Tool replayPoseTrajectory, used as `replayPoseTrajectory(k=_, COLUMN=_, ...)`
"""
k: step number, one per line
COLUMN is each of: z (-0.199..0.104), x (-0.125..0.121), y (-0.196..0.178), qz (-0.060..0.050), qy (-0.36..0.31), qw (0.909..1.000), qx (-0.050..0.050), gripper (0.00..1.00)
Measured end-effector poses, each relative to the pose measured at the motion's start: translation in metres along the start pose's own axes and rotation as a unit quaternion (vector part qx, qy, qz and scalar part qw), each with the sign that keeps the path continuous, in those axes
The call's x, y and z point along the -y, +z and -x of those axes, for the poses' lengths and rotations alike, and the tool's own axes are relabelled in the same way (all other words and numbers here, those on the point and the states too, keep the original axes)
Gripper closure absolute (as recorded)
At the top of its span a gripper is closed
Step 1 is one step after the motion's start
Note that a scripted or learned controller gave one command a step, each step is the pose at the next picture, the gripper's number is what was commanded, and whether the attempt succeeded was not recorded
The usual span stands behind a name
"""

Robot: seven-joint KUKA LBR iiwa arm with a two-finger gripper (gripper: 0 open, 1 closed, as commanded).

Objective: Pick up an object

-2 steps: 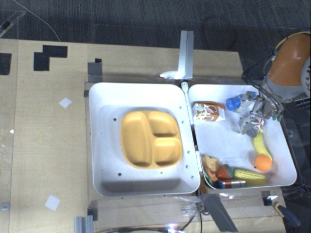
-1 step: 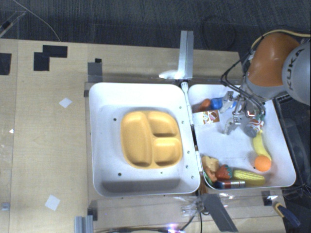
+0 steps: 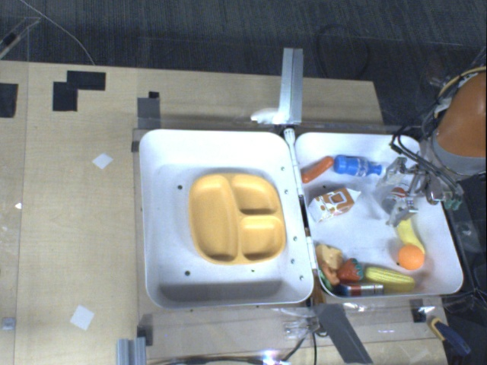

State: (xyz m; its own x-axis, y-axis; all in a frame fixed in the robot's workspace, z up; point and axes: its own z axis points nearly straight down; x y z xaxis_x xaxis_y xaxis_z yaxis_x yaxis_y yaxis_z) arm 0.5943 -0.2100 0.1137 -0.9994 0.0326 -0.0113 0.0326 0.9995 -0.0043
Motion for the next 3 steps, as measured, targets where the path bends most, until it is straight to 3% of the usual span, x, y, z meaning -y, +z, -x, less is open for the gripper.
replayPoseTrajectory(k=1, z=-0.042, x=-0.068, y=-0.003, qz=0.002, qy=0.173, qw=0.9849, qx=-0.003, gripper=0.0)
replayPoseTrajectory(k=2, z=-0.097, x=-0.063, y=0.021, qz=0.002, qy=0.167, qw=0.9859, qx=0.005, gripper=0.0)
replayPoseTrajectory(k=3, z=-0.105, x=-0.01, y=-0.011, qz=0.0, qy=0.096, qw=0.9954, qx=0.0, gripper=0.0)
